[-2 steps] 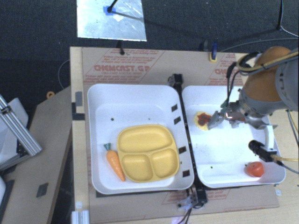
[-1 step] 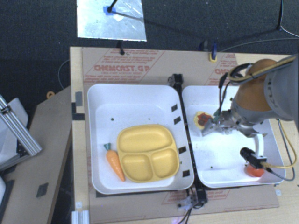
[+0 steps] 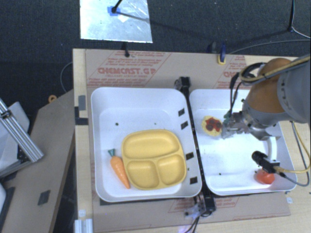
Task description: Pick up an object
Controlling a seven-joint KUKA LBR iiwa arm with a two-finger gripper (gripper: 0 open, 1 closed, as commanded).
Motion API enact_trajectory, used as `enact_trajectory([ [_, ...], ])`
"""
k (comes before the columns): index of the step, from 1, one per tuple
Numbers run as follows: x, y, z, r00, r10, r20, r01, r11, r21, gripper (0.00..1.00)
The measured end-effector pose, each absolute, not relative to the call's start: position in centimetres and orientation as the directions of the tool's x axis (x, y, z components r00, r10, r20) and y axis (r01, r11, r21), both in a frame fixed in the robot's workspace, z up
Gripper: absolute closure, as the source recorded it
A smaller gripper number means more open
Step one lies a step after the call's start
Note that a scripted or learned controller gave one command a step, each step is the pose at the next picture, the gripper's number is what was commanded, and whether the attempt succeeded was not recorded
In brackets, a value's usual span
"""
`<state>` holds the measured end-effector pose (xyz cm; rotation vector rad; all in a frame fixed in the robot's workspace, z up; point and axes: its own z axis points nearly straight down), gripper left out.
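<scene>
Pincer grip: I cannot tell | small pizza toy just left of it | looks light, stiff, flat; I'd pinch its rim.

Grey arm reaches leftward, wrist bent down.

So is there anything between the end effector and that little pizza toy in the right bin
Nothing visible stands between them. The end effector sits right beside the pizza toy in the right bin, with only bare bin floor around it. The red toy lies off by the near right corner, out of the way.
</scene>
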<state>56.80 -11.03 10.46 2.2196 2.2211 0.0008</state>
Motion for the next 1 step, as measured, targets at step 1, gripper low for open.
enact_trajectory([
  [1, 57.27, -10.99, 14.84, -0.004, 1.000, -0.001, 1.000, 0.004, 0.006, 1.00],
])
